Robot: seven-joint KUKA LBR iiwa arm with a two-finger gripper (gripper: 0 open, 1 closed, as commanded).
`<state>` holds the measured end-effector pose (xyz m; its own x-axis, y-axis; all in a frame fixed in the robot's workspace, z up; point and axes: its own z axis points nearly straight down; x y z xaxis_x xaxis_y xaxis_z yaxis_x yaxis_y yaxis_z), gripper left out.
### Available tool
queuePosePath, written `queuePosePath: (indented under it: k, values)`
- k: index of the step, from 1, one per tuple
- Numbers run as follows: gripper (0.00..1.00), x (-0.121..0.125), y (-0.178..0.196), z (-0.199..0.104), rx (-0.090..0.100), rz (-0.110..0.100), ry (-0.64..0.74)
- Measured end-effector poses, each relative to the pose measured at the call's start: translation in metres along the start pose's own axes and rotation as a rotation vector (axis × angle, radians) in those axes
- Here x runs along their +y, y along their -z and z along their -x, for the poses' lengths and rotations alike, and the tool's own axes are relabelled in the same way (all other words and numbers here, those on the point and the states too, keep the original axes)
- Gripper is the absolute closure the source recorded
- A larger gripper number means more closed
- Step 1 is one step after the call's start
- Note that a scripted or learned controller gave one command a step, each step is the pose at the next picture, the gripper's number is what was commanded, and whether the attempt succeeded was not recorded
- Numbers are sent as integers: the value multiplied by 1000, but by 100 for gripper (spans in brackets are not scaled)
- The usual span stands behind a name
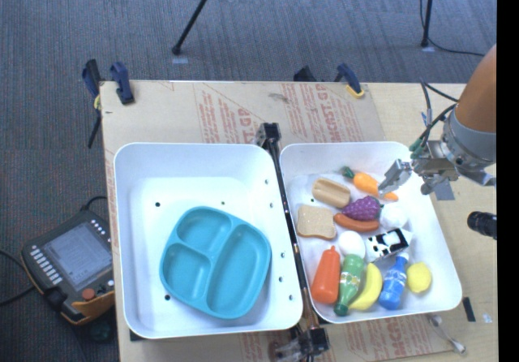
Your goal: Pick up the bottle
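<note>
Nearest the worktop's (243,109) front edge, in the right bin (442,267), a row of toys lies against the front wall: an orange bottle (326,275) to the left, a green bottle (350,281) touching it, a banana (370,287), a blue bottle (394,282) and a lemon (418,277) toward the front right corner. Just behind them sit a white egg (352,244) and a black-and-white carton (386,243). Farther back lie a slice of bread (315,223), purple grapes (362,209), a hot dog (331,191) and a carrot (365,183). The left bin (138,165) holds a blue divided plate (216,262) toward its front. At the right bin's far right edge hangs the end effector (415,175), fingers spread apart and grasping nothing, above the carrot's side and well apart from the bottles.
</note>
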<state>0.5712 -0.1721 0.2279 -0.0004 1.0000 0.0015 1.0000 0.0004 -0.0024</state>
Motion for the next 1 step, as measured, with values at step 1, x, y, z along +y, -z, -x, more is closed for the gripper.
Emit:
queuePosePath:
  k: [1]
  values:
    - [100, 0, 10, 0, 1, -1, 2]
